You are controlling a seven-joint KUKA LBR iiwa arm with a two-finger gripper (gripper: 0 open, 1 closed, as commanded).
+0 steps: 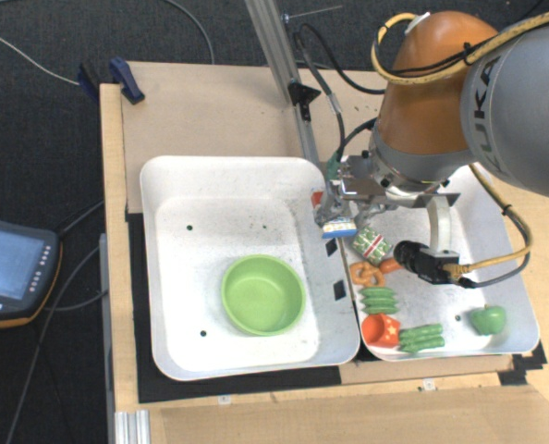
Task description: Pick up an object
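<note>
My gripper [335, 216] hangs over the seam between the two white bins, at the left rim of the right bin [506, 248]. A small blue and white object [340, 230] sits right at its tip; whether it is gripped or just lies under the gripper is unclear. Just right of it lies a red, green and white striped item [371, 245]. Below that are an orange pretzel-like piece [371, 271], a green pea pod [378, 299], a red-orange pepper [379, 329], green beans [420, 338] and a green pepper [488, 319].
The left bin [168, 202] holds a lime green bowl [262, 294] near its front. A small black piece [339, 289] lies on the rim between the bins. A metal post [276, 35] rises behind the bins, and the arm's bulky orange and grey wrist [436, 81] covers the right bin's back.
</note>
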